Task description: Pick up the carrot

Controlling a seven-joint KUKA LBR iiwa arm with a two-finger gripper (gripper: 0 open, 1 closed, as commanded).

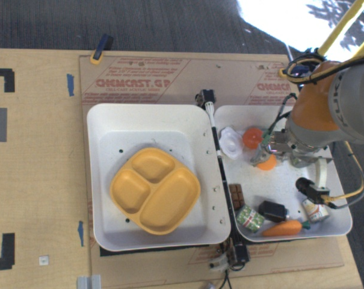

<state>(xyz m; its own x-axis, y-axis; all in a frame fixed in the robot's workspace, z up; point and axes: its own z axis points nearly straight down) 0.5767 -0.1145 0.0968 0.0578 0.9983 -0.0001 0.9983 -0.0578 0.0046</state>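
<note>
Cardboard sheet (43,161) covers the bench, w/ black corner marks, a grey square and bits of blue tape at its left edge; dark carpet-like floor runs along the top, and a bright patch of light sits at top right. A second cardboard layer w/ red print lies under both bins.

Left bin (103,179): white, shallow, rounded corners. A yellow divided plate (155,189) w/ three compartments lies near its middle, turned at an angle.

Right bin (344,221): white, touching the left bin along a shared edge. Near its upper-left corner, a clear plastic cup (230,142); just right of that, an orange-red ball (252,137). Along the bin's left edge, a brown chocolate-like bar (236,192), then a green-and-white patterned block (249,218) near the lower-left corner, w/ a black object (272,210) beside it.

Carrot (283,228): orange, tapered, lying flat along the bin's bottom edge, tip pointing left, a bit of green at its right end. A small white container (316,210) sits just right of it.

Arm enters from the right, grey w/ orange band; gripper (267,160) is in the bin's upper half, well apart from the carrot, near a small orange piece. Can't tell if the pincer is wide or narrow.
</note>
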